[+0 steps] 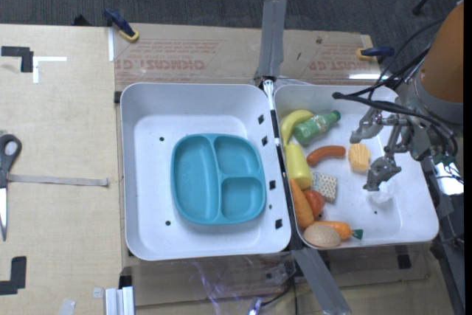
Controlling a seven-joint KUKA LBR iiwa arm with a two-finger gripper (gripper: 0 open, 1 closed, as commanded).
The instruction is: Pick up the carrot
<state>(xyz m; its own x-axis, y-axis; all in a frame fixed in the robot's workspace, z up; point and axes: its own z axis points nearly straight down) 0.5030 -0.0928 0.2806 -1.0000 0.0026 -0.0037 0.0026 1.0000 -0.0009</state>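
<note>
Carrot (300,204) lies half-buried among toys; gripper (381,175) fingers indistinct.

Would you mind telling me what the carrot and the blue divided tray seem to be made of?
The orange toy carrot with a green tip looks like moulded plastic: uniform colour and a smooth, slightly glossy skin. The blue three-compartment tray in the left white bin also looks like plastic, matte to satin, with soft rounded ridges. Neither can be confirmed by look alone.
</note>
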